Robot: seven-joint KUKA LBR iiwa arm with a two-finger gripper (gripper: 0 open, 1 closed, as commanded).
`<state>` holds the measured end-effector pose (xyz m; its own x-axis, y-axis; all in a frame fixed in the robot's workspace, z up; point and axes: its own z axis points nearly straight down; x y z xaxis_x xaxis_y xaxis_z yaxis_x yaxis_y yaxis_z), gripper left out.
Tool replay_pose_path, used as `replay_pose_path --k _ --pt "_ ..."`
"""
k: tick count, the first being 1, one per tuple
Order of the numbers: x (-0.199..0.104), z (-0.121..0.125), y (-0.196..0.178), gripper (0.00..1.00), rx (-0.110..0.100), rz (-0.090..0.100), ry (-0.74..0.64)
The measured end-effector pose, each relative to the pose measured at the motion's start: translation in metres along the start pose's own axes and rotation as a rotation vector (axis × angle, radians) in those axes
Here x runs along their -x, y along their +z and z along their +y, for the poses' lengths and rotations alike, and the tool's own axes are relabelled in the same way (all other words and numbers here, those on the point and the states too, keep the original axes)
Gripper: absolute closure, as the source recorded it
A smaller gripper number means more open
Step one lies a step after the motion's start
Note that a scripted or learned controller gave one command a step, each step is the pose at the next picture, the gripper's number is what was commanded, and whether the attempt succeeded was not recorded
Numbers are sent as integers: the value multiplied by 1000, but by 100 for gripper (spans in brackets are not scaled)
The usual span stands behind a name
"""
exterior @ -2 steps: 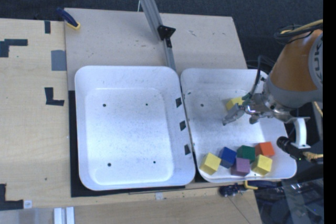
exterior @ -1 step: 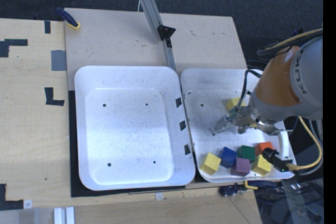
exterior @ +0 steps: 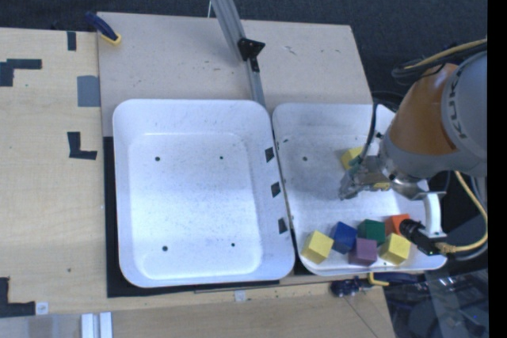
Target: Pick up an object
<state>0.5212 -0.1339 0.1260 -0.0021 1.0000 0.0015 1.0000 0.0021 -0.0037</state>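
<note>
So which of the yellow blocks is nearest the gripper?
The yellow block just above the gripper, partly hidden by the arm. The other two yellow ones sit in the cluster along the bin's near edge.

Two shallow white bins sit side by side on the bench. The left bin (exterior: pixel 194 190) lies toward nine o'clock, the right bin (exterior: pixel 317 170) toward three. The arm (exterior: pixel 432 127), grey with an orange band, reaches in from three o'clock, its gripper (exterior: pixel 352 184) low over the right bin beside a yellow block (exterior: pixel 351 157). Along that bin's six o'clock edge cluster a yellow cube (exterior: pixel 318 246), blue cube (exterior: pixel 344 236), purple cube (exterior: pixel 365 250), green cube (exterior: pixel 371 229), orange cube (exterior: pixel 397 222) and another yellow cube (exterior: pixel 397 248).
</note>
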Motion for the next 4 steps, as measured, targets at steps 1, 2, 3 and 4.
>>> replay_pose_path --k 1,2,3,4 --pt "-3 -7 -45 100 5 -2 1" --pt "1 -11 -106 100 9 -3 1" --pt "4 -8 -169 100 9 -3 0" --pt "-35 24 -155 100 3 -1 -3"
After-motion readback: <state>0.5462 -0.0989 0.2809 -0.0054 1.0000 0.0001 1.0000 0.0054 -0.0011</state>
